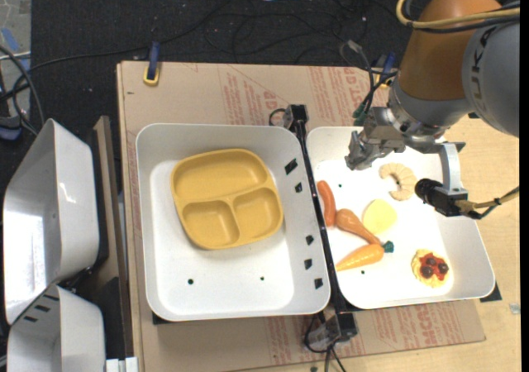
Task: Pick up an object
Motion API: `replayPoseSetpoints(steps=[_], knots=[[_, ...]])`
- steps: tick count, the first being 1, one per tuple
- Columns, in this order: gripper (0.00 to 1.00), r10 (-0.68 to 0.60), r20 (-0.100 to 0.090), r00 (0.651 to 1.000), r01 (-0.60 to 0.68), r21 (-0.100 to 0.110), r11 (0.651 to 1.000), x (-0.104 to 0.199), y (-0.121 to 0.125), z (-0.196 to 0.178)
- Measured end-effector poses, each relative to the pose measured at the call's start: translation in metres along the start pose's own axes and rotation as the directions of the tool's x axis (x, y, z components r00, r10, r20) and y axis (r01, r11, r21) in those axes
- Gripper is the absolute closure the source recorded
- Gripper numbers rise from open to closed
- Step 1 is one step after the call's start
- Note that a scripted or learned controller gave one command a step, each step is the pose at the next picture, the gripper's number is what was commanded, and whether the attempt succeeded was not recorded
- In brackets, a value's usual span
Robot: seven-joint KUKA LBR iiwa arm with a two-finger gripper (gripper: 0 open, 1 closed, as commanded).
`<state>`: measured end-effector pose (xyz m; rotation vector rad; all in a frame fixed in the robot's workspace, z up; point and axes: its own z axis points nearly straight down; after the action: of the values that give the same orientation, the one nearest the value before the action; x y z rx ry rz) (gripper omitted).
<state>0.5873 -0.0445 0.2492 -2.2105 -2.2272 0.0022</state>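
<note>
Croissant [399, 179] sitting near the right bin's [471, 288] back edge, lying just right of the claw [361, 157], long axis running front to back. Hovering low by the back-left corner, nothing clamped. Can't tell whether open or closed. Probably needing a short shift right before dropping.

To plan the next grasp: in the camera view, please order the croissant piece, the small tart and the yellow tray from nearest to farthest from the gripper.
From the gripper:
1. Croissant piece, just right of it, right bin.
2. Small tart, near corner of the right bin.
3. Yellow tray, in the left bin.
</note>
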Motion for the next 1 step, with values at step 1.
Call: replayPoseSetpoints(steps=[1], knots=[[1.00,-0.001,0.000,1.000,0.001,-0.002,1.000,0.0521,-0.0145,-0.0062]])
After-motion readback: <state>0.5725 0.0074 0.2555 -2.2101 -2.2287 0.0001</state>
